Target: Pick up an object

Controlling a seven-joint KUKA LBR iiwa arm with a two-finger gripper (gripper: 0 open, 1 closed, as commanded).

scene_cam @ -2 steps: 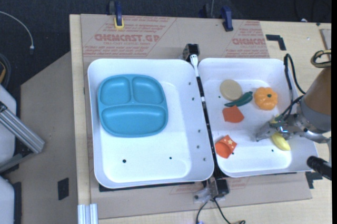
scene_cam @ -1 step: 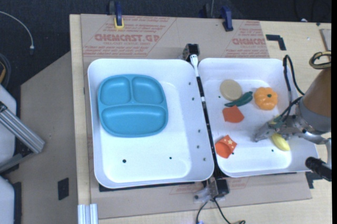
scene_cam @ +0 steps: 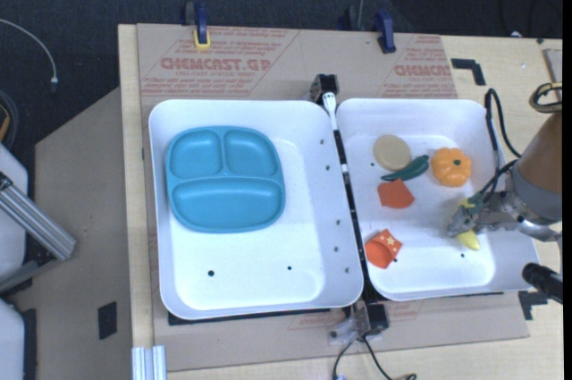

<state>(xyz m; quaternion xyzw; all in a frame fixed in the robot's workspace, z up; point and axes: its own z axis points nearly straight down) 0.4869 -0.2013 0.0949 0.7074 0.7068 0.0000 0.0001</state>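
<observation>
Holding two bins (scene_cam: 241,302), one blue tray (scene_cam: 225,179)

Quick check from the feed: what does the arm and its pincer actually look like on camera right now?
At the right edge, the arm shows as a rounded grey body with a brownish-orange band on its upper part. Below it sits a lighter grey wrist section. The pincer is a small, dark metallic assembly with yellowish tints near its tip. A black cable curves along the right bin's far corner beside the arm.

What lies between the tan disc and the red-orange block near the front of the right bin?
In the camera view, a dark green piece and a red piece lie between the tan disc and the red-orange block.
</observation>
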